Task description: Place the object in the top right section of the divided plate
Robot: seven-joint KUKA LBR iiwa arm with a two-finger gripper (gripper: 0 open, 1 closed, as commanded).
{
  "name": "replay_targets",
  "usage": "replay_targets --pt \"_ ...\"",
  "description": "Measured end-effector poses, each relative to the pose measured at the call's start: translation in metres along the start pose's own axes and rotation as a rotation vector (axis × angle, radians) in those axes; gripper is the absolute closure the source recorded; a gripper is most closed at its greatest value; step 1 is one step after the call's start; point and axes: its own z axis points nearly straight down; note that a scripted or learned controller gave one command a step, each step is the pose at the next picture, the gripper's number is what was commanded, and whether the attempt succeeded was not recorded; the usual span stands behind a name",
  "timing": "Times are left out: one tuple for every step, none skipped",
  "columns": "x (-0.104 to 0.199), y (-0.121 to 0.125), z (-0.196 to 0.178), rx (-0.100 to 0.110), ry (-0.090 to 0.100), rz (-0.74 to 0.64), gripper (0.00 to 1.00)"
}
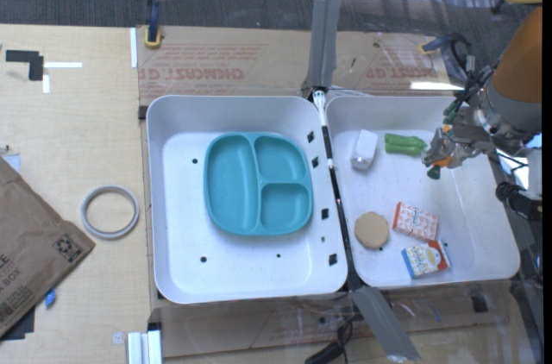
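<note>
A teal divided plate lies in the left bin. Its top right section holds nothing. My gripper hangs low over the back right part of the right bin. Just left of it lies a green elongated object on the bin floor, close to the gripper tip. Whether the two touch is unclear from this angle.
The right bin also holds a small white block, a round tan cookie, a red-and-white packet and a blue-and-yellow packet. A tape ring and a brown box lie on the bench at left.
</note>
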Motion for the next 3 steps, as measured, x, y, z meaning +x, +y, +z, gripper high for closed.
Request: replay_targets --pt "0.058 -0.055 0.009 0.001 0.002 -0.19 1.0" --pt "0.129 -0.015 -0.008 0.0 0.0 -0.237 1.0" --pt "0.18 -0.035 0.009 0.002 0.0 -0.2 1.0"
